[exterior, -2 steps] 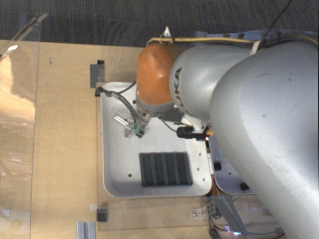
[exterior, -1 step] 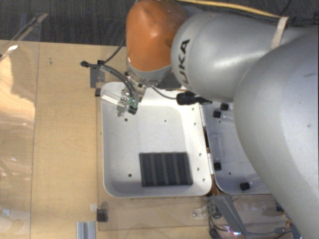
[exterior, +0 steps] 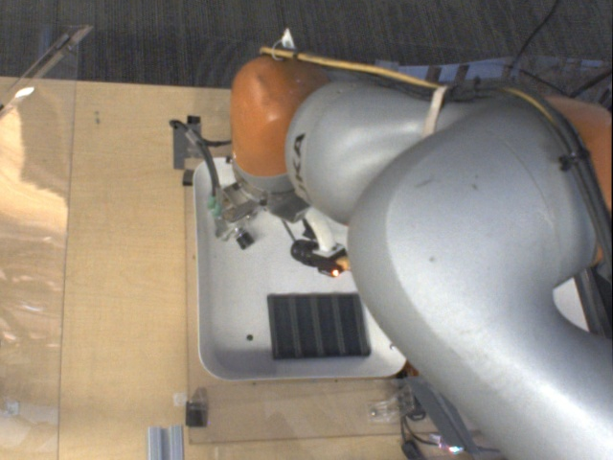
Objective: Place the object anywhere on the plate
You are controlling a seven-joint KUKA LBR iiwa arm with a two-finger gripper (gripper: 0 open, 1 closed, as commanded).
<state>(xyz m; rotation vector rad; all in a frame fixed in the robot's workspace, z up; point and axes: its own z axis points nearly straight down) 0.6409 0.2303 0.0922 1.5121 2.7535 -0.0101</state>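
The grey arm (exterior: 460,257) takes up the right and middle of the view, reaching in across the bins. Its orange band (exterior: 263,113) sits at the far end, above the wrist. Beneath it lies the pale wooden surface (exterior: 115,257), carrying a shallow white bin (exterior: 225,295). The arm covers the right part of that bin.

A black ribbed mat (exterior: 318,325) lies flat on the bin floor, near the front wall and partly under the arm's edge. It is the one sizeable loose thing to be seen there. Whether it is the object or the plate cannot be told.

The end effector (exterior: 232,220) hangs over the far left part of the bin, close to the left wall and well apart from the mat. It is small and blurred, so I cannot tell how far open it is or whether it holds anything.

A dark speck (exterior: 250,336) sits on the bin floor just left of the mat. A small black block (exterior: 196,413) stands on the surface outside the bin's front left corner.
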